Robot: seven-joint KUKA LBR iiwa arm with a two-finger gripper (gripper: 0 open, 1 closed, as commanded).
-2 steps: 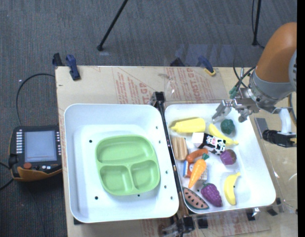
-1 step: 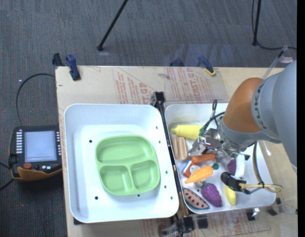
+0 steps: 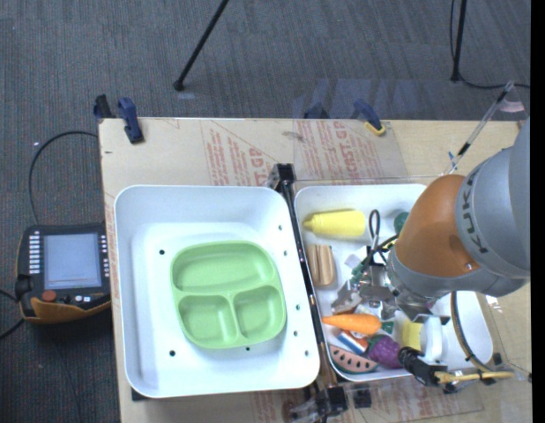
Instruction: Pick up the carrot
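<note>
A: Currently, where does the carrot (image 3: pixel 354 322) lie?

B: It lies on its side in the right bin (image 3: pixel 361 189), toward the near wall, just beside a watermelon slice (image 3: pixel 354 359) and a purple toy (image 3: pixel 386 351). A yellow corn cob (image 3: pixel 336 224) sits well apart, at the far end of that bin. The left bin (image 3: pixel 140 227) carries a green divided plate (image 3: pixel 228 293).

B: State of the tool?

A: The tool (image 3: pixel 371 282) hangs directly above the carrot, close to it. Whether it is wide or narrow cannot be told; the wrist covers it. Nothing is seen held.

B: Step in hand?

A: Judged as the approach, before the grasp. The next move calls for a straight descent with the tool astride the carrot's short axis, clear of the neighbouring toys, then closure and lift.
</note>
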